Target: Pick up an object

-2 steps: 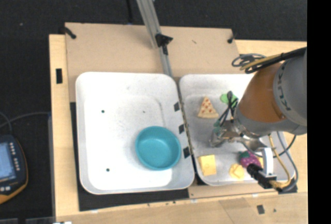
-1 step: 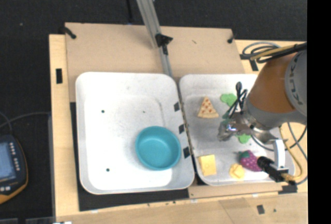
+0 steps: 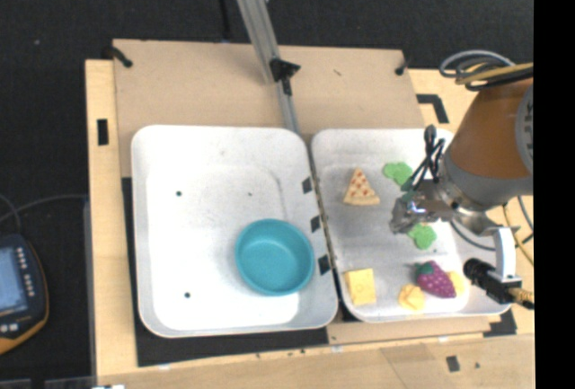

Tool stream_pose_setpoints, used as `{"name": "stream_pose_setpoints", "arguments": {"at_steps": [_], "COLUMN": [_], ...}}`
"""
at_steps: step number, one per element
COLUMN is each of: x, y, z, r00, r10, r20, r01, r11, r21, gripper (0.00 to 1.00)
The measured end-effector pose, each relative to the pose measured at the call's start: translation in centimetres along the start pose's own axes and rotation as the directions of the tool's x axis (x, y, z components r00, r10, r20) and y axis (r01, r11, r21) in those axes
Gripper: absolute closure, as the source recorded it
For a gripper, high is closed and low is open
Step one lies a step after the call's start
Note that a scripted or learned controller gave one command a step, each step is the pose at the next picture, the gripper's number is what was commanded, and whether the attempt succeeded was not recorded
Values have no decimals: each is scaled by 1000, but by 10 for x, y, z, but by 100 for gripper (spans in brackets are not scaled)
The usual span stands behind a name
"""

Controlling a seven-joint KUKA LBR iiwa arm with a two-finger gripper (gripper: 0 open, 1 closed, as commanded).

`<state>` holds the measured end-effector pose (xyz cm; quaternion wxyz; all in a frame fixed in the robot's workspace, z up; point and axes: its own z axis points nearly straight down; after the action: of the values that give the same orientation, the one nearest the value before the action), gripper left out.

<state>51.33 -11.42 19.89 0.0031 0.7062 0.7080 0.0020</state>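
The right bin [image 3: 377, 149] holds a pizza-slice toy [image 3: 360, 189], a green piece [image 3: 396, 172] near the back, another green piece [image 3: 422, 236], a purple grape bunch [image 3: 435, 279], a yellow block [image 3: 361, 286] and a small yellow piece [image 3: 411, 296]. My gripper [image 3: 410, 215] hangs low over the right bin's right half, between the two green pieces and just above the nearer one. Whether anything sits between its fingers is not visible.
A teal bowl [image 3: 272, 256] stands in the left bin [image 3: 193, 172] near its front right. A grey metal pole [image 3: 256, 14] slants up from behind the bins. A handheld pendant [image 3: 18, 284] lies at the far left of the bench.
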Motion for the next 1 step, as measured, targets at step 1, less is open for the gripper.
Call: {"name": "stream_pose_setpoints", "arguments": {"at_steps": [1], "x": [-1], "y": [2], "z": [-40], "r00": [1000], "r10": [-1], "r20": [0], "r01": [1], "r11": [1000], "r21": [2], "gripper": [100]}}
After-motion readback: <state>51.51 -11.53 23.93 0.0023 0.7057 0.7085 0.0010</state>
